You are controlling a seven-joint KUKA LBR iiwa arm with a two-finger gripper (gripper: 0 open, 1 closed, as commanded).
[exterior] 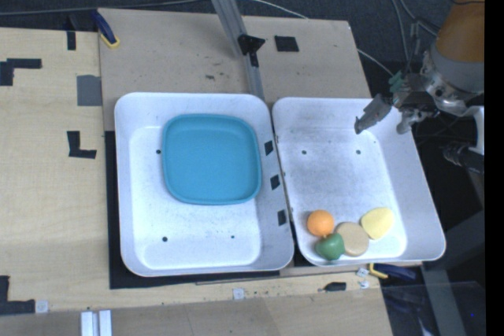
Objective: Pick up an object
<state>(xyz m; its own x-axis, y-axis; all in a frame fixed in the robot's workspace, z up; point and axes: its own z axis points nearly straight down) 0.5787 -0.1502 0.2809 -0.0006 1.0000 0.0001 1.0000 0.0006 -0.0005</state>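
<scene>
Four small objects huddle in the near corner of the right bin: an orange ball, a green one, a tan piece and a yellow piece. They touch one another. My gripper hangs over the far right edge of that bin, well away from the cluster. It is open, with nothing between its fingers.
A blue square plate lies in the left bin. A grey metal post slants down to the bins' far junction. Cables trail over the dark floor behind the bench.
</scene>
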